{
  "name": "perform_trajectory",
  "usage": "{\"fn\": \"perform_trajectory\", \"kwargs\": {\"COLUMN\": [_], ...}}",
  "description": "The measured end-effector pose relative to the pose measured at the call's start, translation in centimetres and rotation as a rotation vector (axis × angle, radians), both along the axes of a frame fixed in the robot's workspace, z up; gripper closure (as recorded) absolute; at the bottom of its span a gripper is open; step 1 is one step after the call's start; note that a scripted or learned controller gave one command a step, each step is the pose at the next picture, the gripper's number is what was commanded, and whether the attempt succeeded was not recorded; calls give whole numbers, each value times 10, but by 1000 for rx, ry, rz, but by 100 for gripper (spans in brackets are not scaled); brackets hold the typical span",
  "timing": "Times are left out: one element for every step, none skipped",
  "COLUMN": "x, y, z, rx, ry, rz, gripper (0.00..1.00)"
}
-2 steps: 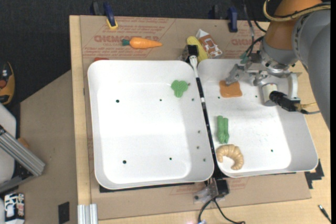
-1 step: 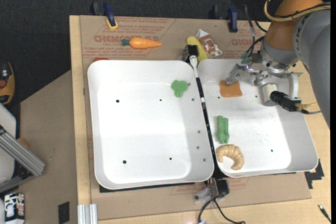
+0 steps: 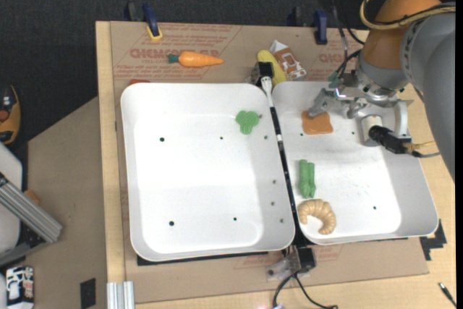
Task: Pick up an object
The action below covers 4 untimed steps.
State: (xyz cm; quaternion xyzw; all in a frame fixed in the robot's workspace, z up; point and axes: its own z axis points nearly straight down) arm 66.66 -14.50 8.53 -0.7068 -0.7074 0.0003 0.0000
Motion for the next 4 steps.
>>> {"fn": "perform_trajectory", "kwargs": {"x": [-9,-8,-99,-32], "y": [-3,-3,7,58], "z": [0,11,-2,107], "rx": [0,0,3,-1], "ry": [1,-3,9,-16], "rz": [-1,0,-3,7], "gripper": [0,100,100,100]}}
